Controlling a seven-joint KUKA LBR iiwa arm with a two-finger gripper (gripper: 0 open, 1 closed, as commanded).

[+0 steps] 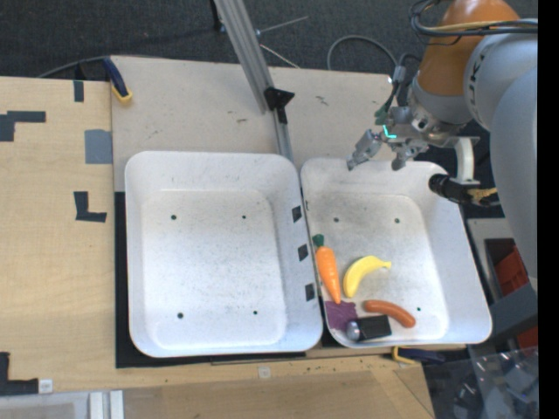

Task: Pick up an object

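Tool (381, 158) spread wide, holding nothing, over right bin's (454, 234) far rim, carrot (327, 272) well apart

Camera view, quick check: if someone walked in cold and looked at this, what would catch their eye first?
Probably the bright toy food clustered in the near corner of the right bin: an orange carrot along its left wall, a yellow banana beside it, and a sausage nearer the front. Next, the orange-banded arm at upper right, its gripper open over that bin's far rim, holding nothing.
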